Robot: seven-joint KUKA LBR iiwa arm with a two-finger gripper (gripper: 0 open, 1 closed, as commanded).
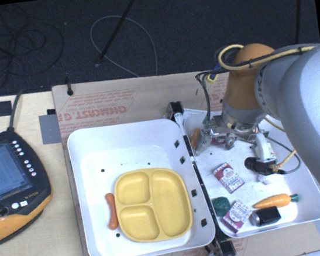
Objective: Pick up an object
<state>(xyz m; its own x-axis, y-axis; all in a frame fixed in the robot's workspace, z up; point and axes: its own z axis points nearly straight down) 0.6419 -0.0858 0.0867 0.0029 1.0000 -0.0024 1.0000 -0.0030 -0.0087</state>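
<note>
You can't see the tool [227,135] clearly: the arm's wrist [243,92] covers it from above, so its grip is not readable. The arm's grey body [305,110] hides the right bin's [313,206] far right corner. The pendant [5,184] on the table [65,250] is cut off at the left edge. Print on the two small packets [228,177] is too small to read.

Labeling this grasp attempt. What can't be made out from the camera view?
- Gripper: finger state hidden under the orange wrist band; open or shut cannot be told.
- Whatever lies directly beneath the wrist in the right bin: covered by the arm.
- Print on the two small packets: too small to read.
- Green object: partly tucked against the bin wall, identity unclear.
- Black object by the carrot: too small to identify.
</note>
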